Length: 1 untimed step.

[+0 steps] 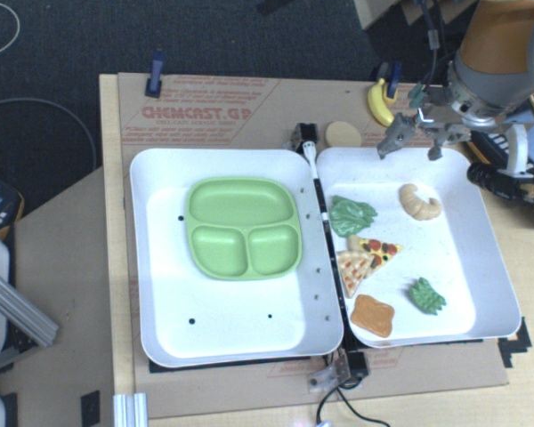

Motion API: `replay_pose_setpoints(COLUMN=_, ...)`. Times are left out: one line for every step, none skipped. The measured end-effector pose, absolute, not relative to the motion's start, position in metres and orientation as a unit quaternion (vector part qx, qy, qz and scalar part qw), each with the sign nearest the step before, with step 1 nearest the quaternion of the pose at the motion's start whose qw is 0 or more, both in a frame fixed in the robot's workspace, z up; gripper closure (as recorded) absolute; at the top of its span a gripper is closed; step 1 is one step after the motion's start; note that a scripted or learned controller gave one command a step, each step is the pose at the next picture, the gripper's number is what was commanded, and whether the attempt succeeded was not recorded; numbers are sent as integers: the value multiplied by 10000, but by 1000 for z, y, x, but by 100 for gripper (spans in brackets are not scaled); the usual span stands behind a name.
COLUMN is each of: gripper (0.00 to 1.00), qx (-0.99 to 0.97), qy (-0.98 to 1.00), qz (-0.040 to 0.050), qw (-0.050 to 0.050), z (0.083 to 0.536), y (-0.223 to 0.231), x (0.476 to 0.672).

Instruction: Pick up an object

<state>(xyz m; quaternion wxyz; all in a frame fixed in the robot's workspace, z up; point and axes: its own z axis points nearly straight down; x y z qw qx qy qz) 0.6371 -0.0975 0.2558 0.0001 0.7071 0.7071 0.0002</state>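
In the camera view, two shallow white bins sat side by side on the tabletop [205, 105]: the left bin [156, 265] and the right bin [481, 265]. The left bin held one thing, a green divided tray [244, 227] with three compartments, lying flat toward the bin's far half. The right bin held five pieces of toy food: one croissant [419, 201] near the far wall, one leafy green lettuce piece [351, 214] close to the bin's left wall, one pizza slice [365, 254] just in front of the lettuce, one small green broccoli piece [426, 295] toward the near right, and one brown toast-like piece [372, 315] at the near edge. None of these five touched another, except that the lettuce and pizza slice lay very near each other.

Outside the bins, one banana [380, 102] and one round tan disc [343, 134] rested on the tabletop behind the right bin.

The end effector [412, 137] hung over the far rim of the right bin, its two fingers spread apart with nothing between them. It touched none of the food; the croissant lay nearest, just in front of it.
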Motion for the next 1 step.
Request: replay_pose_setpoints(gripper=100, qx=7068, qy=7074, qz=13, qw=15, z=267, y=-97, x=638)
